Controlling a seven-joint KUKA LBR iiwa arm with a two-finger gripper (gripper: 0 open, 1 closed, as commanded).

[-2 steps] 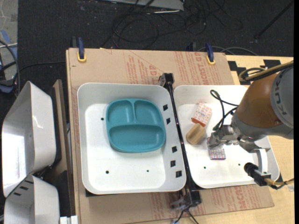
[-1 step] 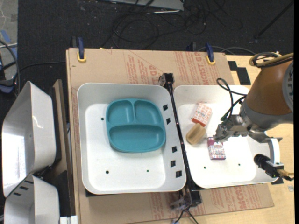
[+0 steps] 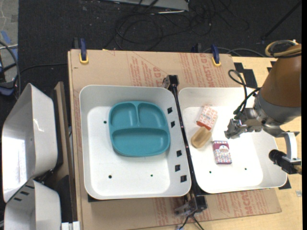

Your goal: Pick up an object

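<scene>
Looking down on your bench, you have two white bins side by side: the left bin (image 3: 91,176) holds a teal divided plate (image 3: 139,128). The right bin (image 3: 249,178) holds a pink-and-white box (image 3: 207,117), a tan block (image 3: 201,138) just below it, and a small maroon box (image 3: 221,152). Your gripper (image 3: 233,128) hovers over the right bin beside these items with nothing between its fingers; how wide they stand cannot be told.

Right bin: pink carton (image 3: 207,117), tan piece (image 3: 201,138), maroon box (image 3: 222,152), all flat.
</scene>
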